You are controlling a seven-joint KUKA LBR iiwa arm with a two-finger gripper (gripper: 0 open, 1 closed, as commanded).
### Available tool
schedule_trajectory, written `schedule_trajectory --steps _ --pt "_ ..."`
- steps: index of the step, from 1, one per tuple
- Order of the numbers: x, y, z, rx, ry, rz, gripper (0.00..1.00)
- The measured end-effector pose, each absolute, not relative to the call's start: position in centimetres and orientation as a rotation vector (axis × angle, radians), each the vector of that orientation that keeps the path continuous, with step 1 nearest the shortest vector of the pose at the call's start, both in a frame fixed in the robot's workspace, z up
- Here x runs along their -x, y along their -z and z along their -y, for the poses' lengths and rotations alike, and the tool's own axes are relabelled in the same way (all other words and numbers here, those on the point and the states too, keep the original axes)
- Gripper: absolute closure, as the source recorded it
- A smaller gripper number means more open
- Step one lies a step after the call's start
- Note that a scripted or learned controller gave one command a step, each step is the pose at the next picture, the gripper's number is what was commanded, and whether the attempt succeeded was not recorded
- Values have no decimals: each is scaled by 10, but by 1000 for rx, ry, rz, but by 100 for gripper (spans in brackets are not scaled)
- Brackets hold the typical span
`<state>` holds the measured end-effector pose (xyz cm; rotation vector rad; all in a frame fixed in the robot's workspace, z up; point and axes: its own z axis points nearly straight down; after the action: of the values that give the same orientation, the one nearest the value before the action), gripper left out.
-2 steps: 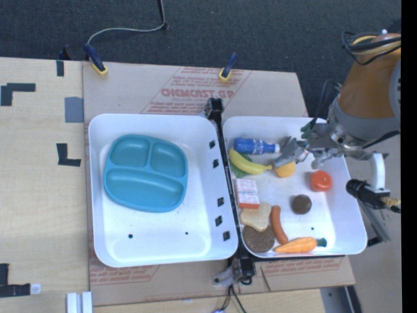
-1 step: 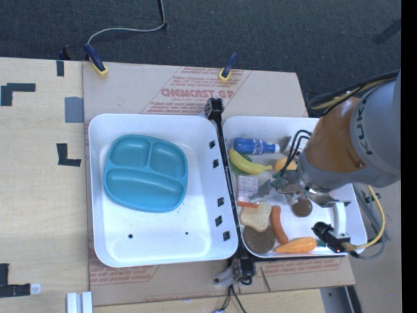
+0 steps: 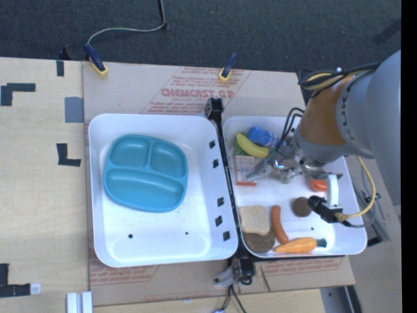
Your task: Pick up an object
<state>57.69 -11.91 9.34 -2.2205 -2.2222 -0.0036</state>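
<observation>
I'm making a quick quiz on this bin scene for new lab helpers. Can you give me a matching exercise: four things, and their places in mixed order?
Things:
1. blue plate
2. banana
3. carrot
4. bread slice

Places:
A. near edge of the right bin
B. left bin
C. far end of the right bin, beside a blue item
D. right bin, just left of the sausage

Pairs: 1-B, 2-C, 3-A, 4-D
</observation>
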Motion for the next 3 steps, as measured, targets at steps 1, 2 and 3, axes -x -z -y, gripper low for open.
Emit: schedule_trajectory --steps 1,2,3 --pt "-630 -183 58 2218 -1 2224 0" --pt "-667 -113 121 2219 -8 2220 0" --pt "-655 -85 105 2222 -2 2225 0"
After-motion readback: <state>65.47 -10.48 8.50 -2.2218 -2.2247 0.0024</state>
